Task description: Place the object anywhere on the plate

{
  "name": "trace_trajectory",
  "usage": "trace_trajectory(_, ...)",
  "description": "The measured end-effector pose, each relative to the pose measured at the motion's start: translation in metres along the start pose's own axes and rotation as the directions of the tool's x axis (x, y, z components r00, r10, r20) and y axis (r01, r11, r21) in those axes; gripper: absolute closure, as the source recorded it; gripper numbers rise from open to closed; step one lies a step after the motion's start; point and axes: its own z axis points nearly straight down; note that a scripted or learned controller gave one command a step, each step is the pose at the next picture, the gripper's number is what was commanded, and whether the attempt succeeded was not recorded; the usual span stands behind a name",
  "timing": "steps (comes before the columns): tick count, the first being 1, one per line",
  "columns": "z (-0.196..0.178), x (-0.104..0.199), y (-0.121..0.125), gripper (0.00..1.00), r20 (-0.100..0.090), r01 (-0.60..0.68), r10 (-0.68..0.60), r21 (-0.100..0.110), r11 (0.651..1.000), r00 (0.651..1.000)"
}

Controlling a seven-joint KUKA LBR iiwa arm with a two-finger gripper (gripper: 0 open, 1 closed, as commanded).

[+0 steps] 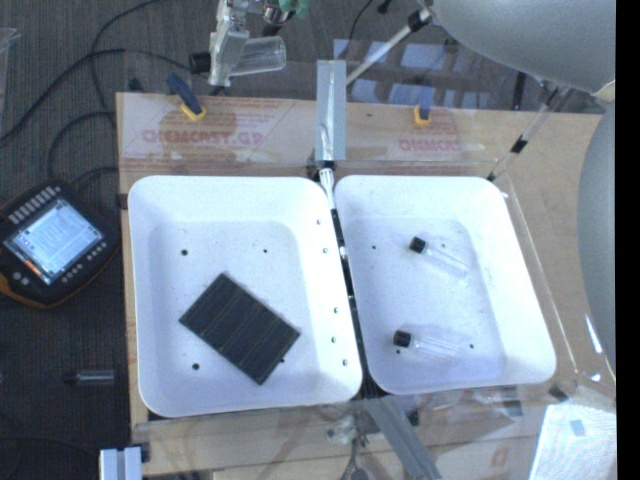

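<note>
**2 tubes in the right bin, plate in the left**

We see a dark ridged plate [240, 328] lying flat in the left bin [160, 203]. 2 clear tubes with black caps lie in the right bin [500, 208], one [437, 254] toward the back, the other [427, 343] nearer the front. The grey arm [530, 13] looms at the upper right.

plate [240, 328]: dark grey, ribbed | bins [160, 268]: white | vials [437, 254]: clear, black caps
</note>
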Motion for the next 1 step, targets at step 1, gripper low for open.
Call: trace_trajectory(1, -0.0099, -0.0010, 0.0006, 1.00, 0.004, 0.000, 0.000, -0.003, 1.000, 1.000)
